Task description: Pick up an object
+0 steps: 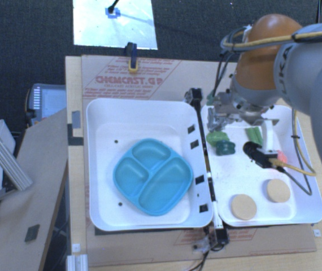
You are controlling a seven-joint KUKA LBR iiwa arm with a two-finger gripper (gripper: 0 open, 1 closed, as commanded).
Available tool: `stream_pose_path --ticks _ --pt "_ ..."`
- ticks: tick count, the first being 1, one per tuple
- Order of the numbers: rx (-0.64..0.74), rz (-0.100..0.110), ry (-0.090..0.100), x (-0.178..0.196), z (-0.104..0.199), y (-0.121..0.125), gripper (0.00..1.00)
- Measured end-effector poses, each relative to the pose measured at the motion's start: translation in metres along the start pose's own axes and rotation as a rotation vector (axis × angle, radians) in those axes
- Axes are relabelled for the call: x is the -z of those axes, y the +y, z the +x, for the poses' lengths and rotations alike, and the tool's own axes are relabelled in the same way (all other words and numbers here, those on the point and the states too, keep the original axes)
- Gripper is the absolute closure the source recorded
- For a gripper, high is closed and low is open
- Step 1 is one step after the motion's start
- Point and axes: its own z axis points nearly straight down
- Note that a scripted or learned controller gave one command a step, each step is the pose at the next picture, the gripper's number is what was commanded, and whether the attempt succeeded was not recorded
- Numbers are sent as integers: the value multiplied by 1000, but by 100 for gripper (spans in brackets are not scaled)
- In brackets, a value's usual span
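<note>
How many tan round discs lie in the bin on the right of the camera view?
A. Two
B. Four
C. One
A: the nearer tan disc and the farther tan disc lie apart on the floor of the right-hand bin, towards its front edge, and no other tan disc shows there.

The left bin (144,103) and the right bin (305,205) are showing as smooth, glossy white plastic. The blue divided plate (152,176) is looking like smooth plastic with a soft sheen. The tan discs (243,206) (278,190) are appearing matt, perhaps wood or cork. The cardboard sheet (149,72) is looking matt and papery, and the arm's orange band (265,49) is gleaming glossy.
</note>
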Motion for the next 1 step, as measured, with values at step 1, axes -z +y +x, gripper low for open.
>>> stream_pose_path --ticks 1 --pt "0 -1 1 11 54 13 100"
